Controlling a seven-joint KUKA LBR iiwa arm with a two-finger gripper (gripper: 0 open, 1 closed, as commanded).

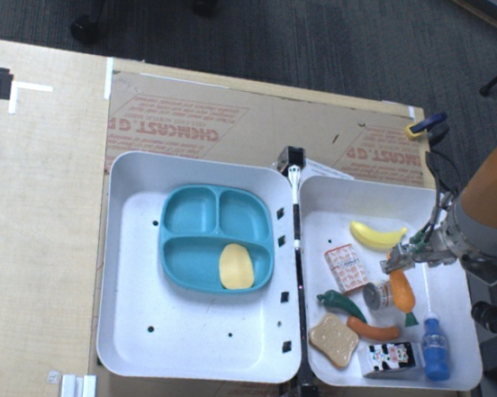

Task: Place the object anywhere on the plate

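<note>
A teal divided plate (pixel 218 238) lies in the left bin (pixel 124 313). A pale yellow oval piece (pixel 238 266) rests in the plate's large front compartment. My gripper (pixel 398 261) hangs over the right bin (pixel 452 374), just right of a yellow banana (pixel 376 235) and directly above an orange carrot-like piece (pixel 402 291). I cannot make out anything held in it.
The right bin also holds a red-and-white packet (pixel 347 267), a small dark jar (pixel 376 295), a green pepper (pixel 340 301), an orange sausage (pixel 374 329), a bread slice (pixel 334 341), a blue bottle (pixel 434 348) and a printed box (pixel 390 358). A black divider (pixel 293 262) runs between the bins.
</note>
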